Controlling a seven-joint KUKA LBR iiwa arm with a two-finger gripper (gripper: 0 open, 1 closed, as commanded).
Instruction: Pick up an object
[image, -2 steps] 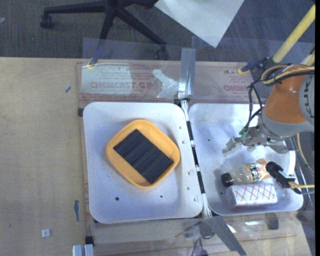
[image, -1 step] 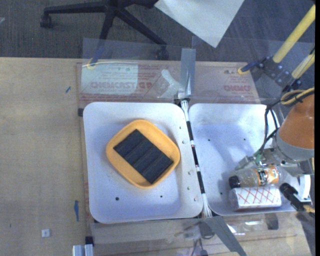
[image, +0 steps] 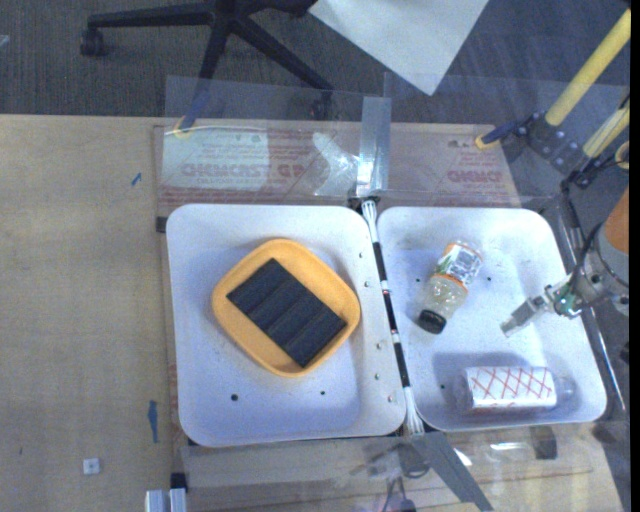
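Note:
In the right bin a small clear bottle with a black cap and a printed label lies on its side, near the bin's middle. A clear packet with a red criss-cross label lies flat at the bin's front. My gripper hangs over the right part of this bin, right of the bottle and above the packet, touching neither. In the left bin rests a yellow-orange dish with a black ribbed pad on it.
A metal divider runs between the two bins. Behind them stands a clear sheet with a metal post. Yellow-handled tools stick out at the back right. Bare wooden bench lies to the left.

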